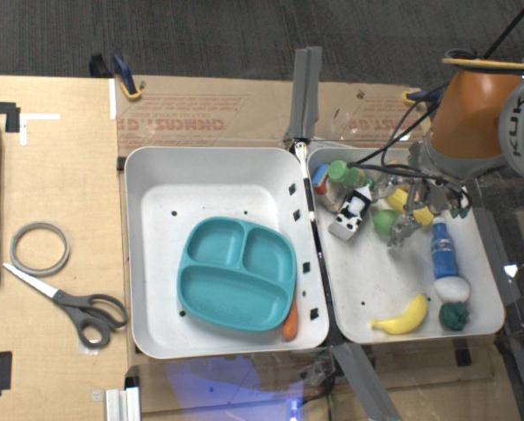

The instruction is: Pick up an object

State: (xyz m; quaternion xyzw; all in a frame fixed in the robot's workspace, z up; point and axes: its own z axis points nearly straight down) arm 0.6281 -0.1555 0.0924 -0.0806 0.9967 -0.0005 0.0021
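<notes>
Several small things crowd the right bin (483, 261), at the centre right of the camera view, and any could serve as the object to pick up. The gripper (400, 228) hangs over the upper part of this bin, amid cables, just beside a green ball (383, 222); whether it is released or clenched I cannot tell, and nothing shows as held.

The green ball looks the nearest candidate: round, probably light and smooth, so it may roll or squirt out unless pinched across its widest part. The blue-and-white bottle (442, 253), lying lengthwise toward the frame's right, seems stiff and light; across its narrow body is the best hold. The yellow banana (402, 316) at the lower edge of the bin is likely a rigid toy, best taken at mid-curve. A black-and-white block (353, 213) and a dark green lump (454, 315) lie there too.

At frame centre, the left bin (147, 235) holds a teal divided plate (238, 273).
</notes>
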